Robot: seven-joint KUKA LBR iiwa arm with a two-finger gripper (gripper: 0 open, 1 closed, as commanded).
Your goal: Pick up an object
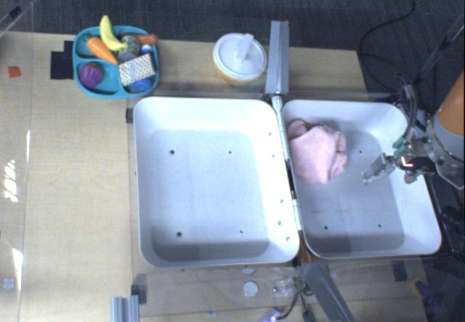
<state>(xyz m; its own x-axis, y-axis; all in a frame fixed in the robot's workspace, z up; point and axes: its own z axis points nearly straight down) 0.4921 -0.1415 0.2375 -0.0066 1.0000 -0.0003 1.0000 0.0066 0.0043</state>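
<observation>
A crumpled pink cloth [318, 153] lies in the right bin [363, 237], pressed against its left wall near the far corner. My gripper [392, 169] hangs over the right side of that bin, about a hand's width to the right of the cloth and apart from it. Its two fingers are spread open and nothing sits between them. The arm, with its orange band [453, 111], comes in over the bin's right wall.
The left bin [211, 182] lies beside the right one, with a metal divider post [277, 59] behind their seam. On the bench behind stand a white-lidded yellow bowl [240, 57] and a blue tray [115, 60] of toy food. Black cables [396, 22] run at the back right.
</observation>
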